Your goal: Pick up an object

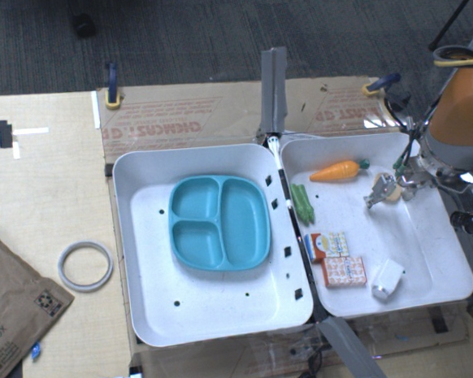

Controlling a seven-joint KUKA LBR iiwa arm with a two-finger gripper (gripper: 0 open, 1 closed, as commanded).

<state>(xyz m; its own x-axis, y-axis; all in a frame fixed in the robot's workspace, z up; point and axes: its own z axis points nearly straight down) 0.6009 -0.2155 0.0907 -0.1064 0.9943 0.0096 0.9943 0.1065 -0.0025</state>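
Right now gripper (381,191) hovers beside carrot (335,171)

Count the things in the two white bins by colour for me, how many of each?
Blue: 1, the divided plate
Orange: 1, the carrot
Green: 1, the long green vegetable
Red and patterned: 2, the small carton and the flat box
White: 1, the small white block
Total: 6

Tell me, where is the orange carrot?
The carrot lies near the far edge of the right-hand bin, just beyond the green vegetable and to the left of the gripper.
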